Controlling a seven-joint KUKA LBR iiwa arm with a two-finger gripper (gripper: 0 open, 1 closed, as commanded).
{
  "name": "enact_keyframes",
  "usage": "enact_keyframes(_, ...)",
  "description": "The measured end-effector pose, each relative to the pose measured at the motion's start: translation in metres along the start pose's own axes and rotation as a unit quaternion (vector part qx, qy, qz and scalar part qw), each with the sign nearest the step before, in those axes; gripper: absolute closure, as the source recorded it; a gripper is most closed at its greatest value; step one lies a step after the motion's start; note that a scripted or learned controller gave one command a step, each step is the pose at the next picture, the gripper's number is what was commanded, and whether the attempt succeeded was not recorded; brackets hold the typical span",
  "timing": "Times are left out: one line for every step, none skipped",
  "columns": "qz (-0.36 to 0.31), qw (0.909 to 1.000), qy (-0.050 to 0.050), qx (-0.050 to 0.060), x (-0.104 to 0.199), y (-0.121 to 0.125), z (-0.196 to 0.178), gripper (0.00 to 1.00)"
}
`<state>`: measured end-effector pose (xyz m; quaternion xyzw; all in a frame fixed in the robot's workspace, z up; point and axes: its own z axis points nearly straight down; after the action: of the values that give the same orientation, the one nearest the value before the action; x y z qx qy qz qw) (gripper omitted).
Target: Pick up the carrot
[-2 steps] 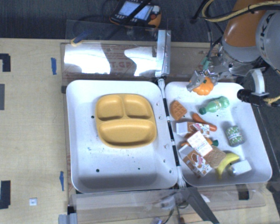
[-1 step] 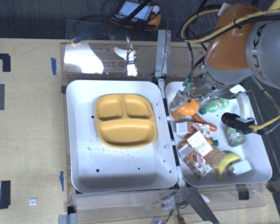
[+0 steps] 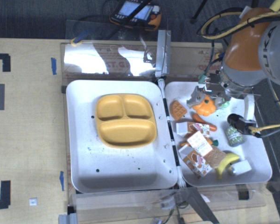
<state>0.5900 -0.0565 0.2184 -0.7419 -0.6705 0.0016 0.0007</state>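
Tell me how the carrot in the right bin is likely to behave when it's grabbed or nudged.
The carrot looks like a slim, rounded toy, so it will probably stay stiff and feel light. Its round, tapered form may let it roll or slip out of a pinch. It lies close against a box and near a waffle, so a nudge could shift those too.

Arm [image 3: 259, 45] cut off at right edge, carrot [image 3: 206, 123] partly under a carton [image 3: 199, 143].

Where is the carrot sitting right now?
The carrot lies in the right bin, near its middle, just below the orange pepper and right of the waffle. The hand hangs above the pepper.
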Motion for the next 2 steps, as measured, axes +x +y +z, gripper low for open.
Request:
enact_keyframes(0.049, 0.9988, 0.001, -0.001, -0.039, 0.026, 0.113, 1.0)
enact_keyframes(0.071, 0.9975, 0.0, 0.0, -0.017, 0.0, -0.023, 1.0)
